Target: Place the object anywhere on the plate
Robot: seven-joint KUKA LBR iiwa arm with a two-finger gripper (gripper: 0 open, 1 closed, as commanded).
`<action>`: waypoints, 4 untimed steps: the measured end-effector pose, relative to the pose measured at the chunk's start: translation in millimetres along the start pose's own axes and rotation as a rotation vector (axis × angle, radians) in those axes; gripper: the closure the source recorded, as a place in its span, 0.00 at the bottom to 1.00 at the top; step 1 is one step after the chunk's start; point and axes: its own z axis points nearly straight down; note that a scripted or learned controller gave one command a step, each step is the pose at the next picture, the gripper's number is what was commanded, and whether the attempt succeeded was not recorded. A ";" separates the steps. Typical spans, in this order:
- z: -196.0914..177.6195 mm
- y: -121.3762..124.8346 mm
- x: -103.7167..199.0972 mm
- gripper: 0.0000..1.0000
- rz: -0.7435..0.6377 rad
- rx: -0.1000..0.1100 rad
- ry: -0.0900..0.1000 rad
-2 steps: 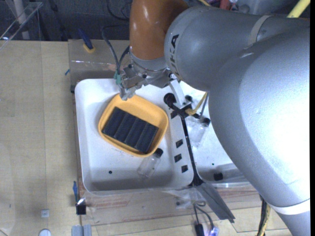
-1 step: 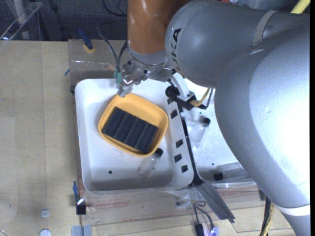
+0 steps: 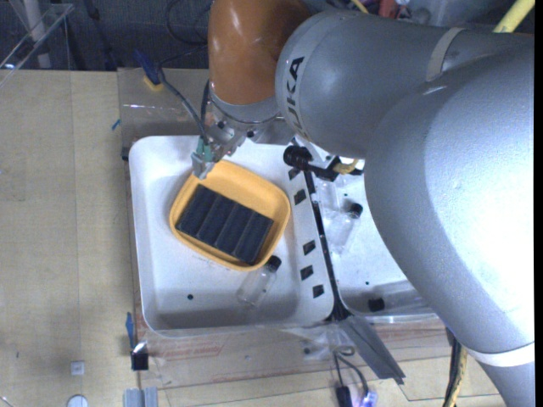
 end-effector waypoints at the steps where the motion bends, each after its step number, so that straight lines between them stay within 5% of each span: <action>1: 1.5 -1.3 5.5 1.00 -0.138 -0.001 -0.001; 2: -26.4 0.9 8.7 1.00 -0.216 -0.007 -0.005; 3: -3.6 1.9 10.8 1.00 -0.263 -0.001 -0.001; 4: -42.3 2.9 11.0 1.00 -0.489 -0.008 -0.007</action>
